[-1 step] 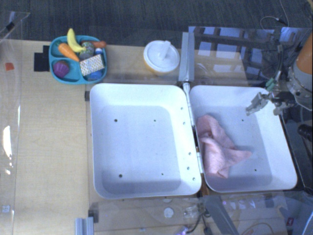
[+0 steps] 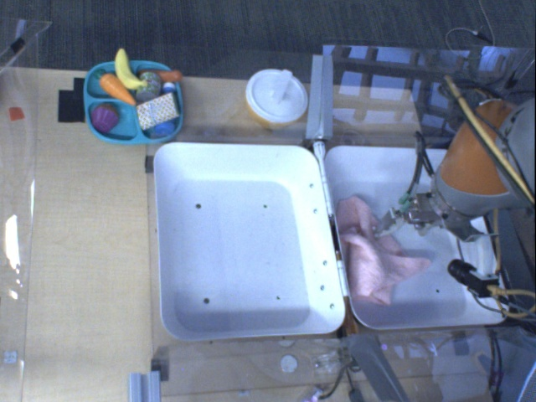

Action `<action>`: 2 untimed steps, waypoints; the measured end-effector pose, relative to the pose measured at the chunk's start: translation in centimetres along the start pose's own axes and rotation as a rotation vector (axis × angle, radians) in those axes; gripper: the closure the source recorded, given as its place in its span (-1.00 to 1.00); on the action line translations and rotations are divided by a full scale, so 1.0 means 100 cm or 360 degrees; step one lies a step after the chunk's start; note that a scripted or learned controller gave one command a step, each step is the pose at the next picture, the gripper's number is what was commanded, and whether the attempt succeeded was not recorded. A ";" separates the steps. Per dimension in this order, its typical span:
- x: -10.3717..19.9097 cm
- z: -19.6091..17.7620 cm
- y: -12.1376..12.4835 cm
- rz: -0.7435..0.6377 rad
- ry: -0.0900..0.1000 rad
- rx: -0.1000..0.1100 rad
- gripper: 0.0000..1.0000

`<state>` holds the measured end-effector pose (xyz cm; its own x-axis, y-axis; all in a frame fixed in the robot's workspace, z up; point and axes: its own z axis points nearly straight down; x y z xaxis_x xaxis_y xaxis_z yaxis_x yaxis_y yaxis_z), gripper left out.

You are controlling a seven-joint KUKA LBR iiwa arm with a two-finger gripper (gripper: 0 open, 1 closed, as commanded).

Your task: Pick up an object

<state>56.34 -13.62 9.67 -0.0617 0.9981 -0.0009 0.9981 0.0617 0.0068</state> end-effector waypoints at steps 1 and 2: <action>0.036 -0.026 0.028 0.0463 0.0001 0.0008 -1.00; 0.006 -0.125 -0.021 0.0278 0.0000 0.0006 -1.00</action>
